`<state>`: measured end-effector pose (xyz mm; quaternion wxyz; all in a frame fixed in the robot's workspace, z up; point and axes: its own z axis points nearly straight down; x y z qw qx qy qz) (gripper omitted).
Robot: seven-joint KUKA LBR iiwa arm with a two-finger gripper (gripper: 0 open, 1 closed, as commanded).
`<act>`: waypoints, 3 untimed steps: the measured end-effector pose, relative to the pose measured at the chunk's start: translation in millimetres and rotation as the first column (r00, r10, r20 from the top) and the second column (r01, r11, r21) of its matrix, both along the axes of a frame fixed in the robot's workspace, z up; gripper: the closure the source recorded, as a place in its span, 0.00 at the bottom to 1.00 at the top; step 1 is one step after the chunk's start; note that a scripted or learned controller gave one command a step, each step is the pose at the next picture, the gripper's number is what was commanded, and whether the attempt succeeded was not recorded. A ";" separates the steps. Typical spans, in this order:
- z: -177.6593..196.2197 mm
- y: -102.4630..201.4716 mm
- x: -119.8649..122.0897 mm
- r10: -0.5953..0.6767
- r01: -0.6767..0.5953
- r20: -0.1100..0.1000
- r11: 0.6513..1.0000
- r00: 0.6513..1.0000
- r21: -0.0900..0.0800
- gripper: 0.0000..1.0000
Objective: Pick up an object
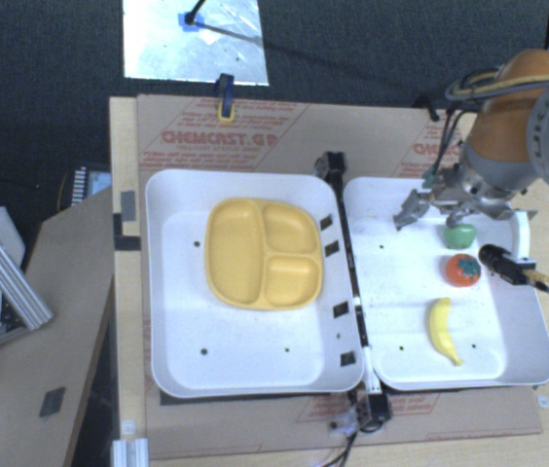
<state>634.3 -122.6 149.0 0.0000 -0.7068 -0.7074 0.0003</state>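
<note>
Bench: brown printed board (255, 129) under everything, dark carpet beyond it, and two shallow white bins sitting side by side on top.
Arm: grey with the orange band (523, 105), reaching in from the right and hanging over the far end of the right bin (391, 290).
Gripper: the gripper (435, 215) is low over the bin floor, up near the back wall.
Fingers: spread apart, and I see nothing between them. One grey finger (410, 210) juts out to the left, and the other sits to the right, closer to the wrist.
Green toy fruit: the green toy fruit (460, 234) sits right at the tip of the right-hand finger, just on the near side of it. Whether they touch, I cannot tell. It is outside the gap, resting on the bin floor.
Red-orange ball: the red-orange ball (463, 269) lies just nearer than the green toy fruit, a little farther from the fingers and clear of both of them.
Banana: the yellow banana (441, 331) is well short of the fingers, lying toward the near edge of the same bin.
Left bin: the left bin (182, 358) is well off to the left of the fingers, across the black hinge strip.
Plate: the yellow divided plate (260, 253) lies flat in the middle of the left bin, far from the gripper.
</note>
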 end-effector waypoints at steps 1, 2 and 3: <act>-60.7 4.2 4.4 0.004 -0.004 -0.001 1.000 1.000 0.001 0.00; -46.9 3.6 5.4 0.003 -0.003 0.004 1.000 1.000 -0.001 1.00; 16.6 1.9 4.0 0.002 -0.002 0.006 1.000 1.000 0.000 1.00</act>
